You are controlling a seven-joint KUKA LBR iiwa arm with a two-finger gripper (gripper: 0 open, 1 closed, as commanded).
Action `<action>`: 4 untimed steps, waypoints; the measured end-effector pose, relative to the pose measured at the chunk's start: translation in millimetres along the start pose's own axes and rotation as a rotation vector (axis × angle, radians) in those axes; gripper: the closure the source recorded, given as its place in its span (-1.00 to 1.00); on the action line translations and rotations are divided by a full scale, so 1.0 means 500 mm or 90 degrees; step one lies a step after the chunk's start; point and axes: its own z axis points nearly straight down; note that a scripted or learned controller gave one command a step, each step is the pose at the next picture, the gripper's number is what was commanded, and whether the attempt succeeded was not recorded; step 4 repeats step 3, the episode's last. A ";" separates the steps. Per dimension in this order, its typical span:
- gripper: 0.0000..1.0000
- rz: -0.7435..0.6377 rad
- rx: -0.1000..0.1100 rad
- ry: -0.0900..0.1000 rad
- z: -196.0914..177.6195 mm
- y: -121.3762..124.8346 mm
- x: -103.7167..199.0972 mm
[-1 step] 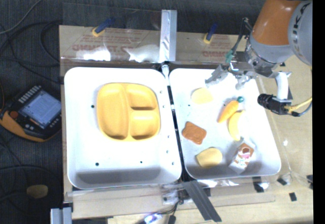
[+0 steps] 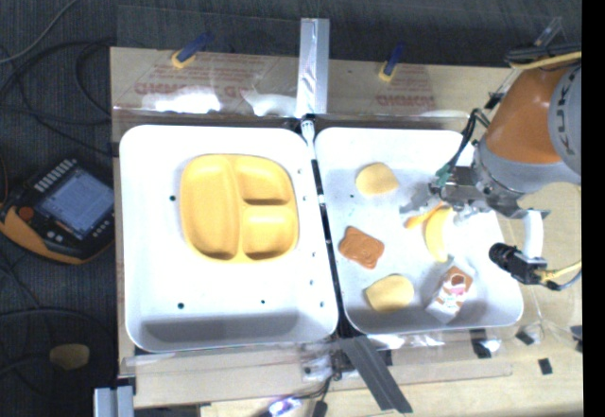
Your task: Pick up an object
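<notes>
Lying in right bin: five food pieces.

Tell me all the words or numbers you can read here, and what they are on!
None can be read for sure.
Clear sheet behind the bins: reddish print, too blurred to read.
Robot arm: dark letters at the picture's edge, cut off.
Handheld screen on the floor: too small to read.
Small packet in the right bin: red mark, no readable letters.

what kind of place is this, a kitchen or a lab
Most likely a robotics lab: a grey-and-orange arm over two white bins, toy food like a brown piece, and a teach pendant on carpet.
</notes>
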 end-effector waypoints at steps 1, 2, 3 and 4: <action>-1.00 0.067 -0.004 0.004 0.112 0.099 -0.071; 1.00 0.066 -0.002 0.004 0.097 0.098 -0.071; 1.00 0.027 0.000 0.001 -0.129 0.006 -0.002; 1.00 0.027 0.000 0.001 -0.129 0.006 -0.002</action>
